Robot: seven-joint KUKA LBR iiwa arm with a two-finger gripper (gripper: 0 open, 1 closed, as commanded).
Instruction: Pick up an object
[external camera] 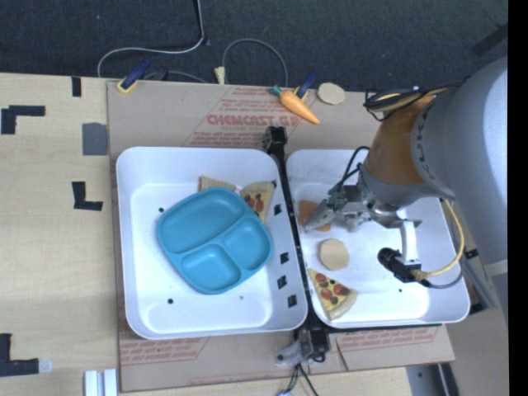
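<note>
Here the claw (326, 218) is lowered into the right bin (437, 304), close to its left wall, where an orange-brown piece (307, 211) lies just beside the tips. Whether the claw is released or clenched cannot be told, since the wrist hides most of it; nothing is seen gripped. The piece is judged the likely target, because the claw is set right against it. A round tan disc (334, 254) lies near, just below the claw, and a pizza slice (332, 292) rests further toward the bin's front corner; both are left untouched.

In the left bin (132, 246) a blue tray (216, 239) is laid flat at a slant, and two flat pieces are tucked partly under its far edge, so they would be harder to reach. A carrot (298, 107) and a pale disc (332, 94) lie on the table (49, 221) behind the bins, outside the picking area.
</note>
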